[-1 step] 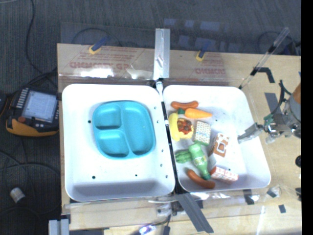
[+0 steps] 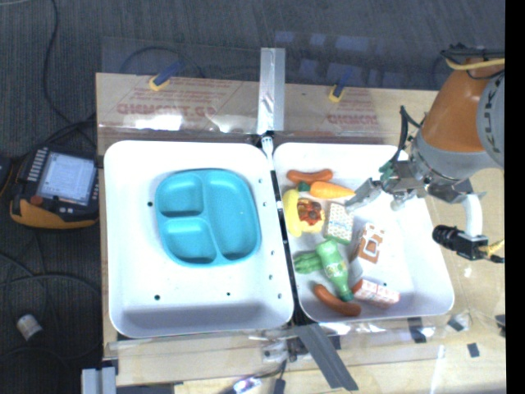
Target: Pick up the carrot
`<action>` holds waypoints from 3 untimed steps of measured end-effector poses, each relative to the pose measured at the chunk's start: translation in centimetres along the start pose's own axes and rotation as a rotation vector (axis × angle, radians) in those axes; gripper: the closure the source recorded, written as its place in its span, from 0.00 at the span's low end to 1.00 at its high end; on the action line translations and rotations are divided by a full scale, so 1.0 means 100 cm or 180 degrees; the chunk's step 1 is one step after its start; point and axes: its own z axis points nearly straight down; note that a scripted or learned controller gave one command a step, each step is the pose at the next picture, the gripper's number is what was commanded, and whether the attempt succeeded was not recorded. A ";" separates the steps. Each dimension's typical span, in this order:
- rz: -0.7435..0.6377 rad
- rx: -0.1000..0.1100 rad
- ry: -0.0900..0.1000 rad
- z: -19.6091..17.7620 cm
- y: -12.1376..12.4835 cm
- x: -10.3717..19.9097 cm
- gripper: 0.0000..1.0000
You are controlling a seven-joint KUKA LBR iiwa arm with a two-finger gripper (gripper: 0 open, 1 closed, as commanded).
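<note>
- Above the right bin (image 2: pixel 426 245), the gripper (image 2: pixel 373 189) hangs low over the bin's upper part, reaching in from the right on the grey arm (image 2: pixel 459 130) with its orange band; whether it is apart or together cannot be told from this view, and nothing is seen caught in it.
- One carrot (image 2: pixel 331 190) lies in the right bin's upper left part, orange, lengthwise left to right, its right end just beside the gripper tip.
- Two sausages: one (image 2: pixel 309 175) just above the carrot, another (image 2: pixel 335 300) at the bin's lower edge.
- One green bottle (image 2: pixel 334 266) lies tilted in the middle, with a green vegetable piece (image 2: pixel 307 261) touching its left side.
- One yellow item with a red-printed face (image 2: pixel 303 213) sits against the bin's left wall, below the carrot.
- Three small printed boxes: one pale (image 2: pixel 337 221) beside the yellow item, one white and orange (image 2: pixel 371 243), one (image 2: pixel 376 292) near the lower sausage; their printing is too small to read.
- One blue tray (image 2: pixel 207 217) with three compartments lies in the left bin (image 2: pixel 131 220).
- One handheld pendant (image 2: pixel 54 187) with a lit screen rests on the floor to the left.
- Red lettering on the board (image 2: pixel 164 105) behind the bins is too blurred to read.
</note>
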 end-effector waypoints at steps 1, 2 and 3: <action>-0.0195 0.0000 -0.0008 0.026 0.057 0.034 0.00; -0.0313 0.0001 -0.0012 0.006 0.032 0.059 0.00; -0.0482 -0.0016 -0.0021 0.091 0.069 0.033 0.00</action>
